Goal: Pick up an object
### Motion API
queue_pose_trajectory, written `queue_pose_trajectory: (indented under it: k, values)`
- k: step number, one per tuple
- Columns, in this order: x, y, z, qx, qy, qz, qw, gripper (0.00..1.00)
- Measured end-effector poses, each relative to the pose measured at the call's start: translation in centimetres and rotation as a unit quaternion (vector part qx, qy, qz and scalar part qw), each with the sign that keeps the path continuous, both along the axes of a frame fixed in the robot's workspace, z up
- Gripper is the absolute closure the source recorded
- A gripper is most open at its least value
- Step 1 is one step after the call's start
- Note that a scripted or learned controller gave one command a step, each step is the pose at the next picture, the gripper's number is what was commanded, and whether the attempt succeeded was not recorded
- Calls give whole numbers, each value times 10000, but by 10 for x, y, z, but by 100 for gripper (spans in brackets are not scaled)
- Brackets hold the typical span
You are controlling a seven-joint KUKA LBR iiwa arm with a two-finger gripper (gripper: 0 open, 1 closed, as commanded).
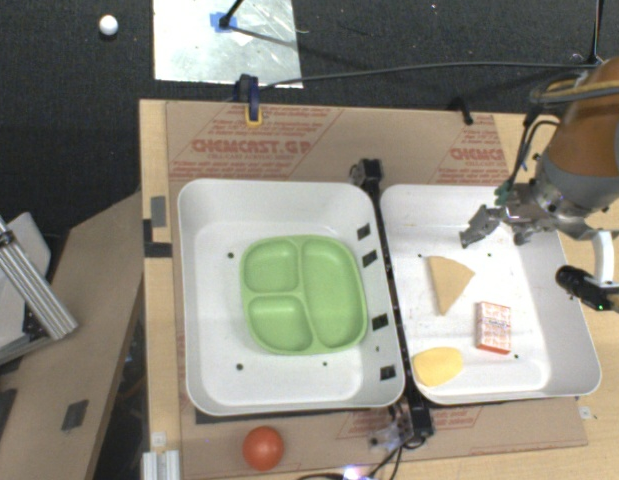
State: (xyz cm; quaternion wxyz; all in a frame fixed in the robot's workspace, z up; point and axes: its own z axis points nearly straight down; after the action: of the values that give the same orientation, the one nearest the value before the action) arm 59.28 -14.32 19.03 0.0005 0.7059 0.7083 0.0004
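The arm [589,138] is cut off by the right picture edge, so most of it goes unseen. The gripper [486,226], above the right bin's [569,368] far edge, is too small to tell how its fingers stand. Print on the red-and-white packet [493,327] is too small to read.

Right bin [564,313] holds 3 items lying flat. Tan wedge [448,281] near centre; small red-white box [493,327] to its right; yellow oval [438,366] at front edge.

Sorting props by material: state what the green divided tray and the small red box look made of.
Green divided tray: likely moulded plastic, smooth with a soft sheen and rounded compartment walls. Small red box: probably printed cardboard, flat faces and crisp edges; too small to be sure.
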Motion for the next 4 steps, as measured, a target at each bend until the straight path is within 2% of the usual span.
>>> queue_pose_trajectory:
  k: [2, 3, 4]
  values:
    - [3, 9, -107, 8, 4, -2, 10000, 0]
    - [4, 8, -94, -1, -17, -1, 10000, 100]
    - [4, 11, -50, -4, -22, 4, 10000, 100]
